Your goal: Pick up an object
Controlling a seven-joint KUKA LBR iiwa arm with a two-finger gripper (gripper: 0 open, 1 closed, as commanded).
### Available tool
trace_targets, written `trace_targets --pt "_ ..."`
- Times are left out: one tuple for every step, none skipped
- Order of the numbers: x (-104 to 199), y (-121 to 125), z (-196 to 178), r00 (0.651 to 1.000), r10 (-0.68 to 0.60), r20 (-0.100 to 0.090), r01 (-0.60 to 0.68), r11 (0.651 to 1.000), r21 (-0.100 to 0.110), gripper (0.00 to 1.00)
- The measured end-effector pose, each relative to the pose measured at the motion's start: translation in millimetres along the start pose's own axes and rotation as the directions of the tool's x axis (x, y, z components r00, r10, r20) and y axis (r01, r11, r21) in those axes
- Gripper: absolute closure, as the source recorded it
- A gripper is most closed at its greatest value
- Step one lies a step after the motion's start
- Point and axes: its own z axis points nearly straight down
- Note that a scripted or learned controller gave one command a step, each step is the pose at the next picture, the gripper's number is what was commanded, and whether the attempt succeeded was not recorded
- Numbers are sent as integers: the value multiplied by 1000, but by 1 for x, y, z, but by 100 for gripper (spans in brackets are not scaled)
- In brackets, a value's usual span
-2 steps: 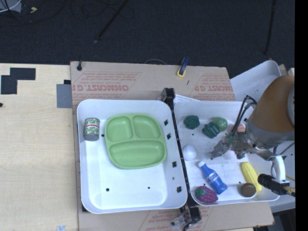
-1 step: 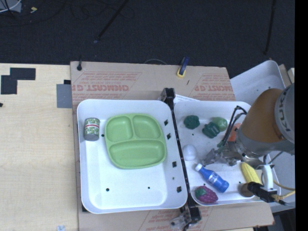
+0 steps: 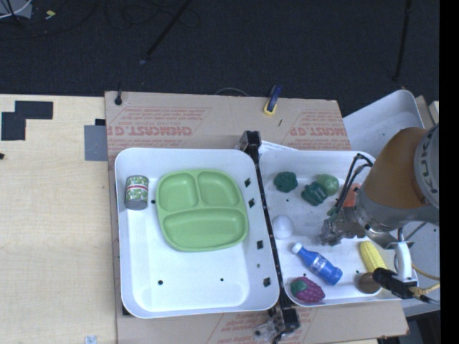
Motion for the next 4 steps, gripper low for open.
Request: trace_targets --pt "0 1 -63 1000 -7 3 7 1000 -7 100" --pt "0 2 -116 1000 -7 3 7 1000 -8 100" --pt "53 1 -106 1000 -10 0 10 1000 -1 100" --pt "115 1 -104 1000 -12 -1 12 1000 -1 100"
